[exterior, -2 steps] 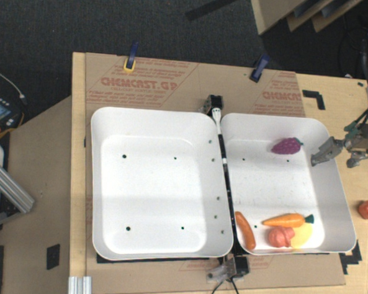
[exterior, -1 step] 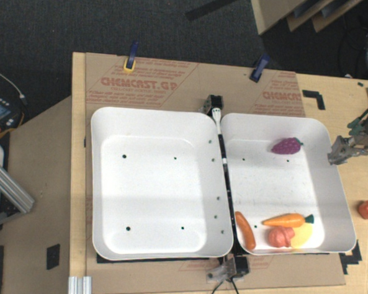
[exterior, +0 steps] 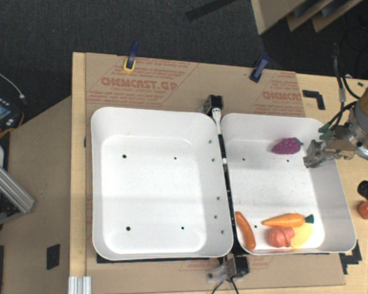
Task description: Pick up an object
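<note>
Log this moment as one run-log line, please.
gripper: over right bin, beside purple grapes | carrot: near edge | grasp: none seen

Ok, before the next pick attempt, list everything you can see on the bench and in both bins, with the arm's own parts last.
shallow white plastic bins: two, side by side on the board, left and right.
brown cardboard sheet: one, under both bins.
purple toy grape bunch: one, right bin, far part.
orange toy carrot with green tip: one, right bin, near corner.
pink rounded toy: one, just in front of the carrot.
yellow toy piece: one, beside the pink toy.
orange-red elongated toy: one, near the right bin's left wall.
blue clamps: two, far board edge.
gripper: one, grey, over the right bin's right edge, beside the grapes.
</note>
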